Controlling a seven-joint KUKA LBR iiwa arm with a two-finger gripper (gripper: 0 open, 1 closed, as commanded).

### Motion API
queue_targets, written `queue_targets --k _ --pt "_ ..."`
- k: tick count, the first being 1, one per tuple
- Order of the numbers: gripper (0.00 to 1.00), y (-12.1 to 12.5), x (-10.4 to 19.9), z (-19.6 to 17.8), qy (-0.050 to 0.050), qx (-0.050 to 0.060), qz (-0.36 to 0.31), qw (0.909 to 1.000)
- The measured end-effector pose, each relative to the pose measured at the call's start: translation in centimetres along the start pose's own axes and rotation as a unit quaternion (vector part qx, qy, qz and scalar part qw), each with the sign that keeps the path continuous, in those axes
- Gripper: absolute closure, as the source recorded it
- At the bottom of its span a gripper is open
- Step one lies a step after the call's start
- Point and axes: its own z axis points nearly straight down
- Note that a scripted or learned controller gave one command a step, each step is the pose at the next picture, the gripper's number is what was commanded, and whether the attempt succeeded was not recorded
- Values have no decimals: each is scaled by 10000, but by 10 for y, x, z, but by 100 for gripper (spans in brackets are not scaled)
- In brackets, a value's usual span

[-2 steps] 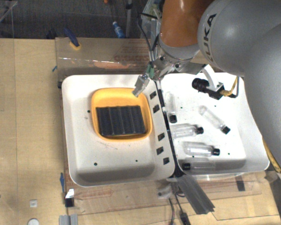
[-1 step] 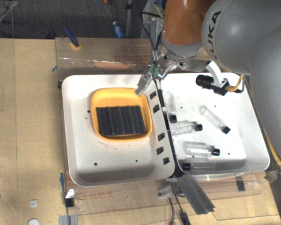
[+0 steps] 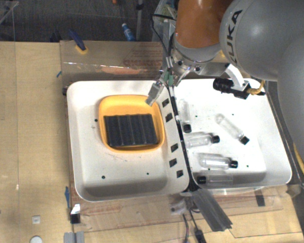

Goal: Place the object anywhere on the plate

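Where arm (image 3: 253, 29) looms, gripper (image 3: 155, 93) indistinct, vials (image 3: 202, 139) faint.

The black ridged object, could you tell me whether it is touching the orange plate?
Touching. The camera view shows the black ridged object lying flat inside the orange plate, the rim framing it on all sides.

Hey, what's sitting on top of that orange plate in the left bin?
A dark ribbed rectangular object lies flat on the orange plate, covering most of its middle. The gripper hangs over the plate's upper right corner. The plate surface beneath the dark object is covered.
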Motion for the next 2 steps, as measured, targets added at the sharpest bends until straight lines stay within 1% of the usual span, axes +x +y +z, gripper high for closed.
queue_targets --k 1,2 --pt "0 -5 -9 27 23 19 -875 9962" --pt "0 -18 -20 10 3 -5 -771 9970"
